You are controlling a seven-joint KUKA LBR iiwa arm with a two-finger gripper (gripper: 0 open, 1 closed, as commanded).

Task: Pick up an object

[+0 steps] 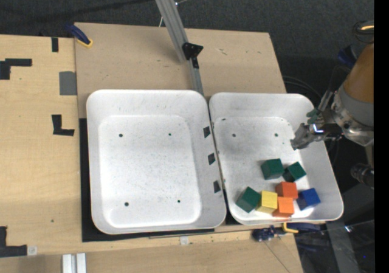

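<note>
**Gripper above the right bin's far right side, blocks clustered toward the near corner**

The wooden worktop (243, 59) carries two shallow white bins side by side. The left bin (97, 144) and the right bin (243, 107) meet along a shared rim at mid-frame. The arm (361, 92), grey with an orange band, enters from the right, and its gripper (302, 138) hangs over the right bin near that bin's right wall. Whether it is open or closed cannot be told at this resolution; nothing is seen between its tips.

All blocks lie in the right bin, toward its near right corner and apart from the gripper. Closest to the gripper are two dark green blocks, one (272, 168) just left of the other (295, 172). Nearer the camera sit an orange block (287, 190), a blue block (309, 197), a yellow block (268, 199), a second orange block (285, 205) and a third green block (248, 199), packed close together, several touching.

A slanted metal rail (167, 4) crosses the worktop behind the bins.
</note>
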